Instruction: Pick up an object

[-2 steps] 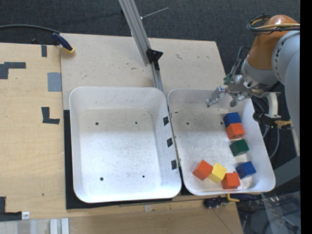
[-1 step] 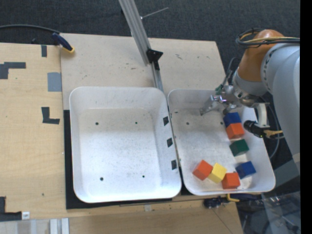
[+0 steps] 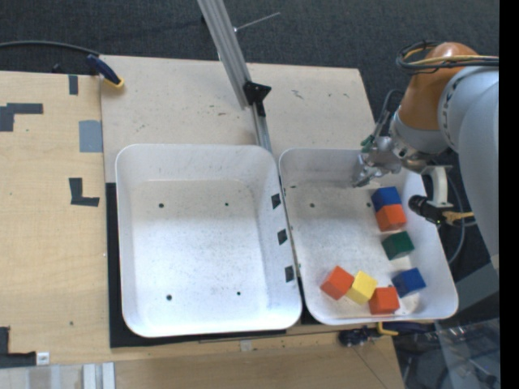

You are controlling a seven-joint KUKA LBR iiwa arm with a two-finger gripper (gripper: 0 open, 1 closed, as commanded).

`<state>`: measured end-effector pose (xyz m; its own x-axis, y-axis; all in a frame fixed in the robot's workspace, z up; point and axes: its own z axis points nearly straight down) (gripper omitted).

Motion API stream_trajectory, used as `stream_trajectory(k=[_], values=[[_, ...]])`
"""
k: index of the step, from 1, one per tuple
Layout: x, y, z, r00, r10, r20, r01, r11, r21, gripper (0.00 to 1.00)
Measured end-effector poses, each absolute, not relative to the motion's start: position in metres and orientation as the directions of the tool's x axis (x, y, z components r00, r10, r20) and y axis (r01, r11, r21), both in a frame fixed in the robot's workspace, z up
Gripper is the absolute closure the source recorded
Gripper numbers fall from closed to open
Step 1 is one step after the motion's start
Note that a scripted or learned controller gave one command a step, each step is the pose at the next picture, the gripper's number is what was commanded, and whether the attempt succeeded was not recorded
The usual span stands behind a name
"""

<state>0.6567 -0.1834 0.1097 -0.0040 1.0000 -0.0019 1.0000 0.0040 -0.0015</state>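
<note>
Several small blocks lie in the right bin. A blue block touches an orange one near the right wall, with a dark green block just below them. At the front lie an orange block, a yellow block, another orange block and a blue block. My gripper hangs low in the bin's back right part, just up and left of the upper blue block. Nothing shows between its fingers.
The left bin stands beside the right one, sharing a middle rim. A slanted metal pole runs down to the bins' back junction. A blue and yellow cable end lies on the bench at the back left.
</note>
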Motion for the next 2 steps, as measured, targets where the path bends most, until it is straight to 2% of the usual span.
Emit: stream_trajectory(k=[1, 2], values=[[0.654, -0.187, 0.172, -0.001, 1.000, -0.002, 1.000, 0.001, 0.005, 1.00], [0.659, -0.189, 0.216, -0.002, 1.000, -0.001, 1.000, 0.002, 0.005, 1.00]])
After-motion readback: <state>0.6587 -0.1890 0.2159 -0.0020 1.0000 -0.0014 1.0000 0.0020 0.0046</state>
